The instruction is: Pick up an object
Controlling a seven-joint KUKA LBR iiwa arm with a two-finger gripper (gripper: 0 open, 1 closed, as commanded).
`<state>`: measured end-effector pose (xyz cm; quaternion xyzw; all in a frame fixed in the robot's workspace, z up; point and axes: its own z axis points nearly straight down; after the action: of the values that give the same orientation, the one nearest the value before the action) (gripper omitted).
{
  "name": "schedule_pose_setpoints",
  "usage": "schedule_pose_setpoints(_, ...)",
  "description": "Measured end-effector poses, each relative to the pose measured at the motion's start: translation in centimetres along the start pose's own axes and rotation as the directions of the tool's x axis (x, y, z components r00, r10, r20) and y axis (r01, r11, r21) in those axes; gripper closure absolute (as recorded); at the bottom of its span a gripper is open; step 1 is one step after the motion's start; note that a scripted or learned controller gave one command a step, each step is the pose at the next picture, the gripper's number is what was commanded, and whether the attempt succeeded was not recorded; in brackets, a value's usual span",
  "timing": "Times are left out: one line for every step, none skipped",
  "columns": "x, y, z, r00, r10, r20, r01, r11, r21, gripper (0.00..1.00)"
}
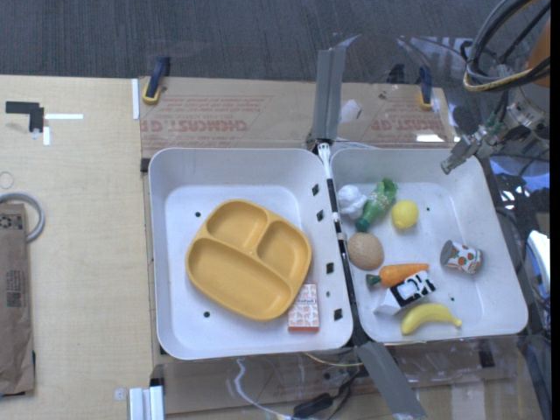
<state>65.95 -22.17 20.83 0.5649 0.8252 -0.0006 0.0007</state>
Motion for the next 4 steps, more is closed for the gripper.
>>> schedule_pose_setpoints(0.0,0.0,2.6,0.929,-0.37,0.001,0.37,0.929,-0.001,0.0)
schedule_pose_setpoints(0.5,-0.8,11.5,0.958,-0.288,0.002,0.288,0.958,-0.002,0.0)
schedule_pose_setpoints(2.0,-5.5,2.6,0.933,-0.361,0.002,0.361,0.933,-0.002,0.0)
schedule_pose_setpoints(2.5,-5.2,10.7,0.817,-0.577,0.001,0.577,0.817,-0.002,0.0)
